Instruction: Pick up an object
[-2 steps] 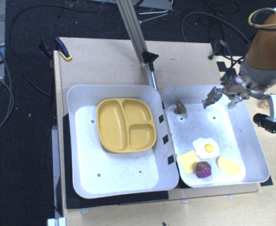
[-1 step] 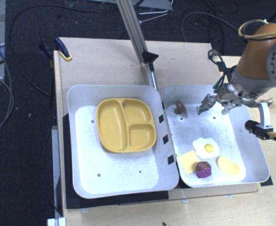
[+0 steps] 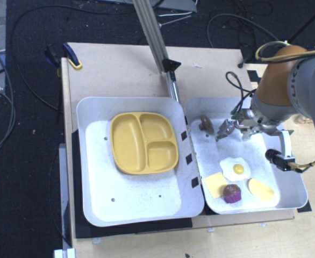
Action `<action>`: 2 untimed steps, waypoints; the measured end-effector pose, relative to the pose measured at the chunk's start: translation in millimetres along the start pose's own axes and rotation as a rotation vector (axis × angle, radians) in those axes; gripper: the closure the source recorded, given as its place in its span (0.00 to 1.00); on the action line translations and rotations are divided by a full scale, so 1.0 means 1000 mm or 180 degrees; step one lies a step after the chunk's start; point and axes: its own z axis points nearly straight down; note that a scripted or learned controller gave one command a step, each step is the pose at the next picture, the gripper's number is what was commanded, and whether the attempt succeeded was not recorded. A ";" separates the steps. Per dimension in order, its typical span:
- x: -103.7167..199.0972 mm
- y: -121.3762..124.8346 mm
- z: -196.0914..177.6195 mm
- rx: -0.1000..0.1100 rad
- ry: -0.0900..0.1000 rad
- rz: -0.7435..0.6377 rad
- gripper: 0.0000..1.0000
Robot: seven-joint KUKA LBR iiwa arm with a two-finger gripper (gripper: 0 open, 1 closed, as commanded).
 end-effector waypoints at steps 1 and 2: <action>0.000 0.000 0.021 -0.0009 -0.0004 0.0001 0.00; 0.000 0.001 0.009 -0.0022 -0.0009 0.0002 1.00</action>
